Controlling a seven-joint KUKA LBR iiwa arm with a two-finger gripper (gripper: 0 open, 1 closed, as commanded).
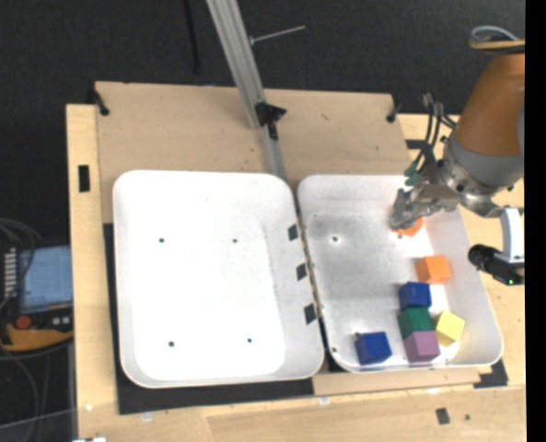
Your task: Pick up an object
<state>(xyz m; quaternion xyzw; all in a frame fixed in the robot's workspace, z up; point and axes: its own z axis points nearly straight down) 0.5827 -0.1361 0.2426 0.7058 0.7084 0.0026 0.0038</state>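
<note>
we are looking at the claw (409,212) first. it is hanging low in the right bin (346,274), near the far side. right under its tip a small orange-red block (409,230) is peeking out. the claw is sitting on top of it or just above it, and we are not able to tell which. we also cannot tell how the claw is set, because its tip is a grey blur from up here.

we are thinking the step in hand is the grab. to do it well, the claw should be coming straight down with the block in the middle, squeezing its flat sides, and then lifting slowly.

going outward, more blocks are waiting in the same bin, closer to us. an orange block (434,268) is lying nearest the claw. then a blue block (415,295), a green block (415,321), a yellow block (450,326) and a purple block (423,344) are crowding together, touching or almost touching. another blue block (373,347) is sitting a little apart. they all look like small cubes with a soft, dull surface, maybe foam.

the bins are looking smooth, hard and white with rounded corners. the left bin (208,274) is lying just beside the right one. both are resting on a pale wooden bench (180,122).
</note>
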